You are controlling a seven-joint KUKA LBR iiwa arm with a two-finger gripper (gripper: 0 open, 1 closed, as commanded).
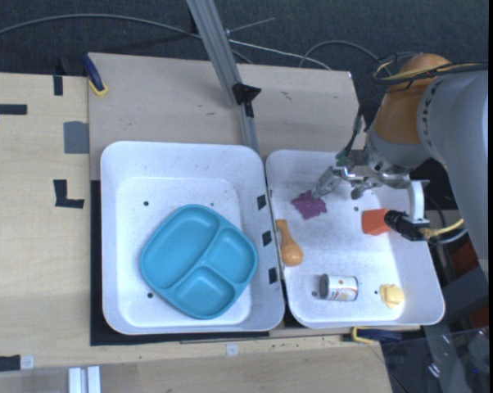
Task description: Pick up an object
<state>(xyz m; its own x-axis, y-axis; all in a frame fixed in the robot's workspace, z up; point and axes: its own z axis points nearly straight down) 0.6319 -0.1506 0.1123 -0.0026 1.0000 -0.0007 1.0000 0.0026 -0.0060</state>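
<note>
Looking down at the bench, two shallow white bins sat side by side. Left bin (115,219) held one thing: a blue divided plate (199,260) with three compartments, lying flat, tilted a bit relative to the bin walls, nothing on it. Right bin (418,301) held five loose things. One purple crumpled piece (309,206) near the upper left of that bin. One orange pear-shaped object (289,246) with a tan neck, just beside the wall shared with the left bin. One small can (339,287) lying on its side, low in the bin. One small yellow object (391,295) just right of the can, near the lower right corner. One red-orange block (374,221) toward the right wall, touching or just beside a black part of the arm's hardware; couldn't tell which. Arm came in from the right, orange band above the wrist, with the gripper (327,182) over the upper part of the right bin. Fingertips pointed down-left at the purple piece, and sat right at its upper edge. Couldn't tell the finger spread, too small and blurred, and nothing was visibly between them. All five candidates lay on the bin floor.
</note>
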